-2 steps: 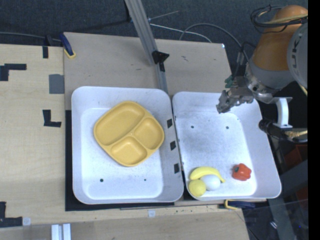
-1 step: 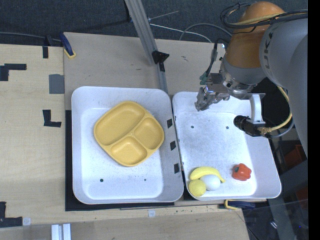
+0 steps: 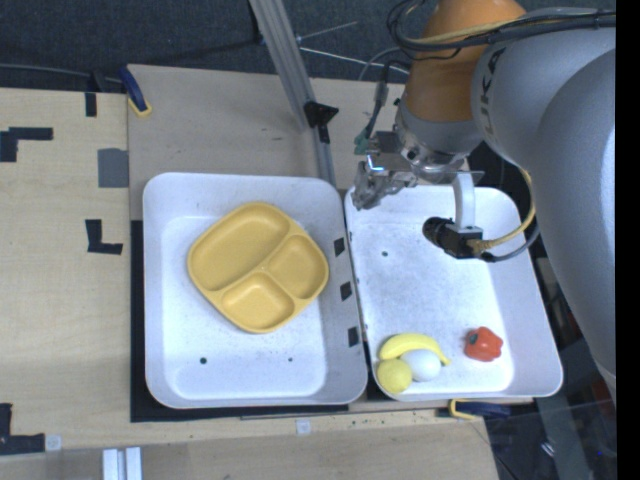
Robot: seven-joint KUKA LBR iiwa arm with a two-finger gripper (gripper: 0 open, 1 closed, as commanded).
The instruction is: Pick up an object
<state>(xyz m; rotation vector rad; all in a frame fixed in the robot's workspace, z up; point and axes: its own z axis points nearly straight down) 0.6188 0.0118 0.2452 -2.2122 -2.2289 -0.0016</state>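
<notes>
Left bin: one yellow divided plate, centred. Right bin, near edge: banana, lemon and white egg clustered touching; red pepper just beside. Claw hung over the right bin's far-left corner, well apart from them; its state could not be told.

Arm: bulky smooth grey casing, rounded, glossy highlights. Dark lettering on grey shell near wrist, partly cut off. Orange band: domed, shiny, sits above wrist. Black cables loop over orange dome. Wrist flange below: grey metal ring. Gripper: small silver-metal assembly, dark fittings, thin wires along it. White bracket carrying black module; yellow-tan cable curves from it toward arm.
</notes>
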